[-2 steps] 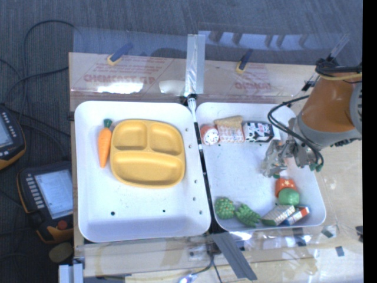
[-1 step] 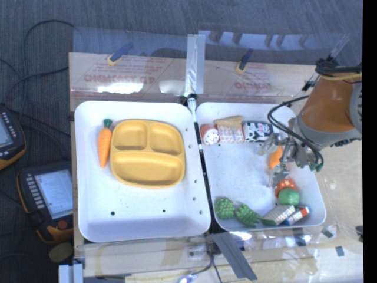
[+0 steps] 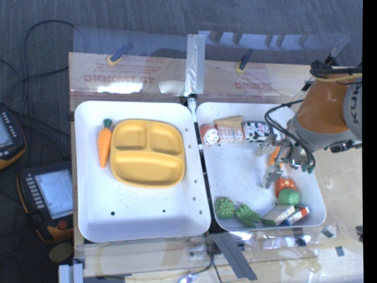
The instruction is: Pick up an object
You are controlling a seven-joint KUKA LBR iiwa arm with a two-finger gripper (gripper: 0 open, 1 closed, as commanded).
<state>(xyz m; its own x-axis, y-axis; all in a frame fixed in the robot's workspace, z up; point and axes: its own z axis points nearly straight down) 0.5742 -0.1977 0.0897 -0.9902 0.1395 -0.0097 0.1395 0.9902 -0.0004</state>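
Bench (image 3: pixel 82 75) on grey carpet (image 3: pixel 147 7), two white bins (image 3: pixel 141 217)

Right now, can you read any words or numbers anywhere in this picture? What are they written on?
"KU": big grey letters on the robot arm, cut off at the picture's edge.
Red print on the clear sheet behind the left bin: too blurred to read.
Red print on the clear sheet behind the right bin: too blurred to read.
Screen of the handheld tablet left of the bench: too small to read.

Teach pendant (image 3: pixel 10 135) left of bench; tablet (image 3: pixel 48 192) below it.
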